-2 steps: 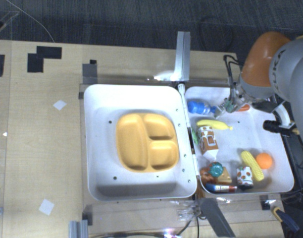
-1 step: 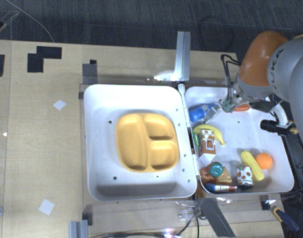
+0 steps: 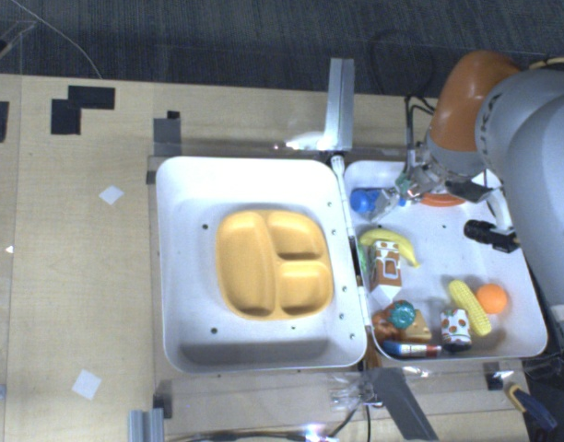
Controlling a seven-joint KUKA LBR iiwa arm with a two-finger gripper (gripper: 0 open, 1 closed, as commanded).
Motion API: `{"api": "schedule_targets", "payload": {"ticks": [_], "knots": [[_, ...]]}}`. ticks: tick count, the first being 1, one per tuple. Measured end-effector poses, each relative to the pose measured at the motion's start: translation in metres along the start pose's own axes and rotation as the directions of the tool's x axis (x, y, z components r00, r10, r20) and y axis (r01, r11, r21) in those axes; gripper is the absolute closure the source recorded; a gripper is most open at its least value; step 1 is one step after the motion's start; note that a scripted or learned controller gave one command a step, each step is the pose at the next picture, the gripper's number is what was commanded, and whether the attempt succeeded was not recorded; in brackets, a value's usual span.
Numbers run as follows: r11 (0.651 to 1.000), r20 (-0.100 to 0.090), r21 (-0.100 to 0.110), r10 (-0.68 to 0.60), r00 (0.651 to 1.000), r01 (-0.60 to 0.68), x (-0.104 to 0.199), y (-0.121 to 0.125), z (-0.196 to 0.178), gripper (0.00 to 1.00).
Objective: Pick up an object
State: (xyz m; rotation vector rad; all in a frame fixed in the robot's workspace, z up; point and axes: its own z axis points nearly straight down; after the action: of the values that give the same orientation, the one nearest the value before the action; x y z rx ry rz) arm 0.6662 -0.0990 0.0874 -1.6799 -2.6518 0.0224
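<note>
Pincer (image 3: 406, 188) is down at the back of the right bin (image 3: 531, 339), close to the far wall. Released or clenched? Can't tell from up here; the wrist covers it. Nothing shows in its grasp.

Likeliest target, I'd say, is the blue piece (image 3: 362, 200), just beside the pincer, tucked in the back corner against the left wall. On the pincer's other side, an orange-red disc (image 3: 439, 201) lies nearly touching it.

To do this well, it should centre squarely over the blue piece before dropping. That corner leaves little room on the wall side, so the approach wants to be straight down, gripping along the wall and not across it. Then close firmly and lift vertically, clear of the rim. A skewed descent would probably just shove the piece harder into the corner.

Now the count:
- two bins
- left bin (image 3: 171, 247): one yellow tray (image 3: 273, 263)
- right bin:
  - one blue piece
  - one disc
  - one banana (image 3: 389, 245)
  - one carton (image 3: 385, 271)
  - one teal ball (image 3: 402, 316)
  - one red pen (image 3: 413, 348)
  - one corn (image 3: 467, 305)
  - one orange (image 3: 492, 298)
  - one spotted cup (image 3: 454, 325)
</note>
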Motion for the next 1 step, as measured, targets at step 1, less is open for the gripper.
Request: {"api": "schedule_targets", "payload": {"ticks": [1], "knots": [[0.999, 0.002, -0.030, 0.042, 0.999, -0.042, 0.0208, -0.0020, -0.1056, 0.00]]}}
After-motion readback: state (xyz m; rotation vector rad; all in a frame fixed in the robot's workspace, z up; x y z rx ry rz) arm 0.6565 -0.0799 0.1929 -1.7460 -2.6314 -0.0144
